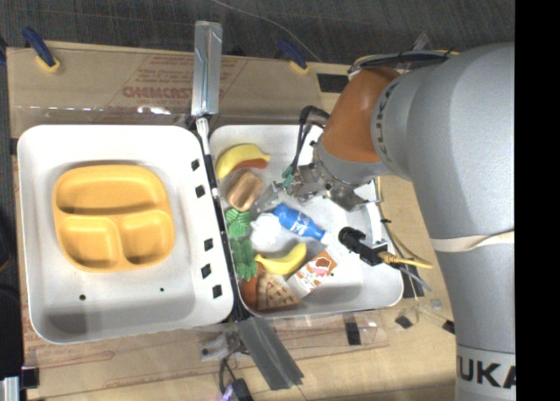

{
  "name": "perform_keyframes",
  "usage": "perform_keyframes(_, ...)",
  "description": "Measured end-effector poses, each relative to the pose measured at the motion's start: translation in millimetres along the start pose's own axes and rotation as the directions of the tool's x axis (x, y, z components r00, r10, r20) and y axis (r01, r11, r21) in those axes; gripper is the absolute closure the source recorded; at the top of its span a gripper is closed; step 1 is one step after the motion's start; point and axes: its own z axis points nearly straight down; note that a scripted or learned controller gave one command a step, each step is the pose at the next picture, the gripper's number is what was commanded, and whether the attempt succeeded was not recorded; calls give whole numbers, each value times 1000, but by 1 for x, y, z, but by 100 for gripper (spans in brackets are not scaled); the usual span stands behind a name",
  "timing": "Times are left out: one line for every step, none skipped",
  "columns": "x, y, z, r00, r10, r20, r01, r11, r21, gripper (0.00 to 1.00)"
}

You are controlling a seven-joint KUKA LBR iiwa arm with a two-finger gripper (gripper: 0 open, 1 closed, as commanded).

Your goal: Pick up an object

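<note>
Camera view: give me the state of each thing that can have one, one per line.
Yellow tray: lying flat in the left bin, compartments up.
Blue-labelled bottle: on its side in the right bin.
Lower banana: lying among the clutter.
Upper banana: lying by the divider.
Claw: low over the right bin.

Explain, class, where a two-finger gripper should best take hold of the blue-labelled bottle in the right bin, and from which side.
Probably across the middle of the blue-labelled bottle, coming from above. It lies on its side atop the other items, running from upper left to lower right, so its narrow width suits the fingers. The banana crowds its lower-left side, so closing across the labelled middle looks safest.
</note>
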Motion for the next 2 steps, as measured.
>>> perform_keyframes(-5, 20, -1, 997, 75, 2, -75, 997, -2, 0)
perform_keyframes(-26, -9, 0, 1000, -8, -1, 8, 1000, 0, 0)
